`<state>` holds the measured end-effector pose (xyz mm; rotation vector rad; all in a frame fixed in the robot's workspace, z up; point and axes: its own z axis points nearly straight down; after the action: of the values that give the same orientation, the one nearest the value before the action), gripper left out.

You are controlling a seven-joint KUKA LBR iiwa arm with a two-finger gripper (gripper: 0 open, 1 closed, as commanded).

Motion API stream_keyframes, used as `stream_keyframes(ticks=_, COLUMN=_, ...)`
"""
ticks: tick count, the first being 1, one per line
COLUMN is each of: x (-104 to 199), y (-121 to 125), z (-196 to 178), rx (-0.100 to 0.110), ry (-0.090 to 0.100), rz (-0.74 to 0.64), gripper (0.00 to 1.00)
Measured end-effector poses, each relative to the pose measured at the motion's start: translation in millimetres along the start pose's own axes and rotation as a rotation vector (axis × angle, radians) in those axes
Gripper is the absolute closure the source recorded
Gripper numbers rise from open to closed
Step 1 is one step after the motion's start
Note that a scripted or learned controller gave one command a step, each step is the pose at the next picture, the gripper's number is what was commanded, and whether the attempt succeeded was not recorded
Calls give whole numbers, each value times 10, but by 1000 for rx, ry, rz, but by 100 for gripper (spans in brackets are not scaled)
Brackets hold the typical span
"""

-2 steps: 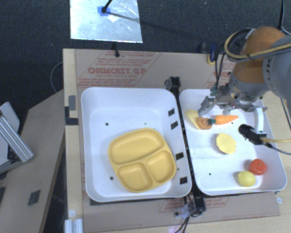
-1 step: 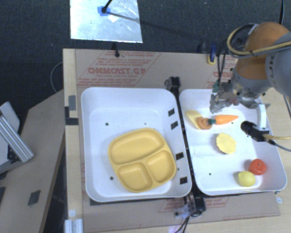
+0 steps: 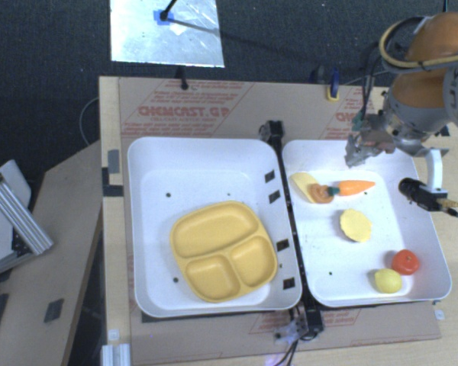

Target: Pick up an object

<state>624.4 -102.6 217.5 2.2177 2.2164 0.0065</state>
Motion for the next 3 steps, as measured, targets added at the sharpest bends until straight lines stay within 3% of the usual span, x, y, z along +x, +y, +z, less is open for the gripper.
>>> stream_keyframes(ticks=1, x=1, y=8, z=57, rx=5, ry=1, rz=-1, gripper=100)
stream_keyframes(ticks=3, x=1001, y=-317, z=-90, rx=7, ry=4, rz=-11, gripper=100)
